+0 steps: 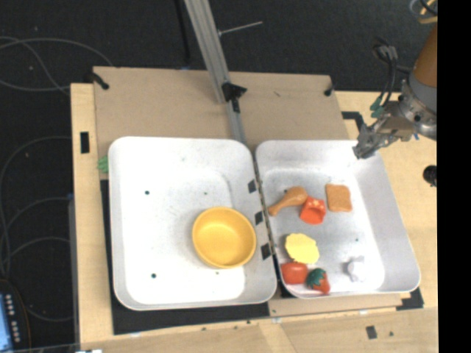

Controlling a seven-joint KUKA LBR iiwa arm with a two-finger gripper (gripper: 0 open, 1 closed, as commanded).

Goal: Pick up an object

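While the arm point(419, 87) reaches in from the right, its gripper point(366, 147) hangs over the upper right corner of the right bin point(390, 219); whether it is released or clenched, I cannot tell, and nothing shows in its grasp. In that bin lie a brown drumstick point(288, 199), a red pepper point(313, 211) just beside it, an orange block point(338, 198), a yellow piece point(302, 248), a red tomato point(294, 273) touching a strawberry point(318, 280), and a small grey piece point(354, 268). All sit well apart from the gripper. A yellow bowl point(224, 237) stands upright in the left bin point(147, 175), near the divide.
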